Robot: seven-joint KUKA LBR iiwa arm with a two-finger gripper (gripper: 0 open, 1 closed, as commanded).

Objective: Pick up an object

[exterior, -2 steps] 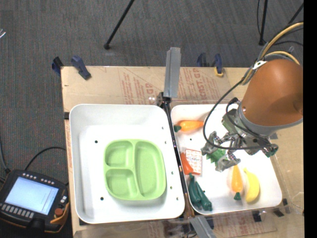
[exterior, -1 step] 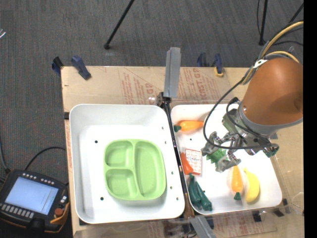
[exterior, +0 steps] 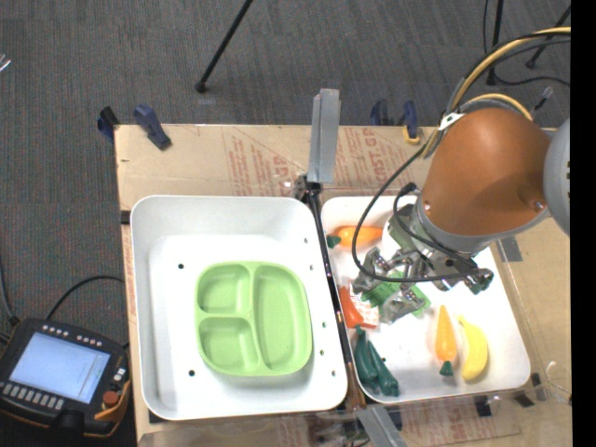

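Note:
My gripper (exterior: 391,291) reaches down into the right bin (exterior: 507,338), just above a green toy (exterior: 407,298) and a red-and-white packet (exterior: 358,310) near the bin's left side. An orange carrot (exterior: 358,236) lies at the bin's back left. A dark green object (exterior: 375,366) rests at the front left. An orange piece (exterior: 446,335) and a yellow banana (exterior: 475,350) lie at the front right. The orange wrist band hides the bin's back right part.
The left bin (exterior: 158,250) holds a light green divided plate (exterior: 253,318). A grey upright post (exterior: 323,138) stands behind the gap between the bins. A teach pendant (exterior: 60,371) lies off the bench at the lower left. Blue clamps (exterior: 149,124) grip the bench's back edge.

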